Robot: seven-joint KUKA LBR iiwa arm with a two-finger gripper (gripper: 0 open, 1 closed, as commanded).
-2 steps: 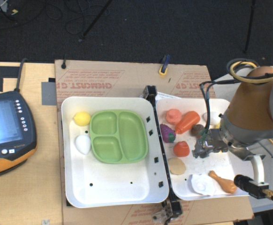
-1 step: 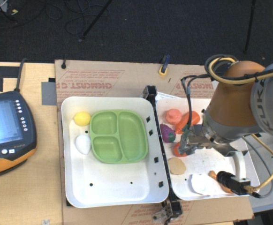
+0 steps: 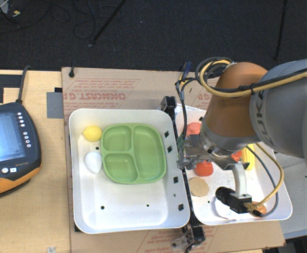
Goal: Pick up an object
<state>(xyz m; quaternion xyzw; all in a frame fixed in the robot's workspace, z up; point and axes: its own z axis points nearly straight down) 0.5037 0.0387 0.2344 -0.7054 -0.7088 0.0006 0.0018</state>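
My gripper [image 3: 192, 159] hangs low over the left part of the right bin [image 3: 280, 207], mostly hidden under the big orange wrist. A red-orange object [image 3: 204, 168] lies right beside it, and a second red piece [image 3: 194, 128] shows just behind. A tan round disc [image 3: 199, 186] lies in front of them. An orange bit [image 3: 237, 155] and a yellow object [image 3: 249, 158] peek out at the wrist's right side. In the left bin [image 3: 122, 210] a green divided plate [image 3: 132, 153] sits with a yellow ball [image 3: 92, 133] and a white egg [image 3: 93, 162] to its left.
A white object [image 3: 222, 211] lies at the right bin's front. A tablet-like pendant [image 3: 8, 144] rests on the bench to the far left. The wall between the bins [image 3: 181, 183] runs close to the gripper. The front half of the left bin is bare floor.
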